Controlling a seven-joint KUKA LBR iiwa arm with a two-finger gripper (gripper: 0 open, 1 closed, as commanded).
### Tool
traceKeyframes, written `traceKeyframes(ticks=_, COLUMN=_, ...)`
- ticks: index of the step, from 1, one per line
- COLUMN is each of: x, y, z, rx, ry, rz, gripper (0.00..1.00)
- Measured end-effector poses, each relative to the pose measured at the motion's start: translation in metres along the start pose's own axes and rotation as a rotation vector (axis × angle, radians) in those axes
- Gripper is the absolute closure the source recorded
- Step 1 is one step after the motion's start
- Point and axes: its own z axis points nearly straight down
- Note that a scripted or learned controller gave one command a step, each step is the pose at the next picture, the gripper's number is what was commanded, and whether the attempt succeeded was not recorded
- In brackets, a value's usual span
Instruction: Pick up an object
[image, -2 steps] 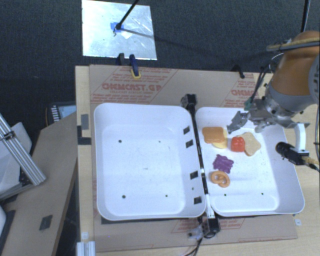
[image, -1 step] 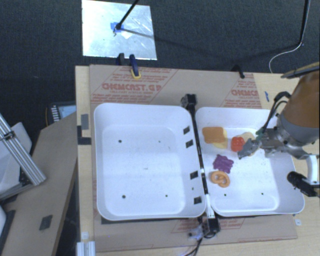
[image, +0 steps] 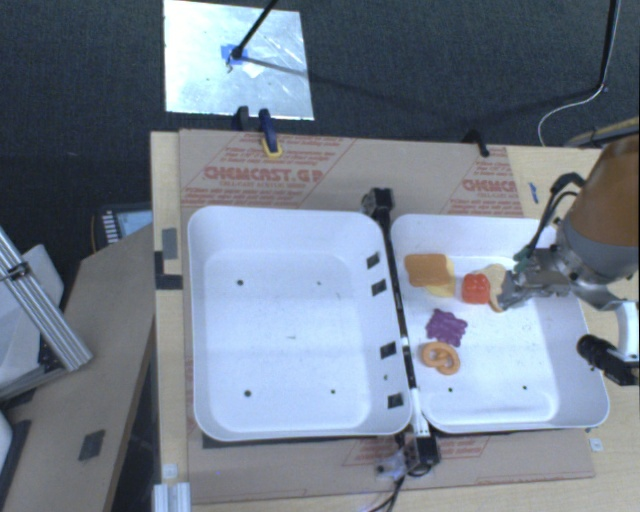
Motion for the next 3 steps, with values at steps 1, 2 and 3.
traceKeyframes(ticks=1, x=0.091, y=0.022, z=-0.025, rx=-0.001, ry=0.005, rz=-0.011, gripper=1.0)
traceKeyframes(ticks=2, x=0.136, y=0.036, z=-0.107, rx=-0.007, ry=0.003, rz=-0.008, gripper=1.0)
traceKeyframes(ticks=3, x=0.175, y=0.009, z=-0.107, rx=0.003, ry=0.003, rz=-0.006, gripper=1.0)
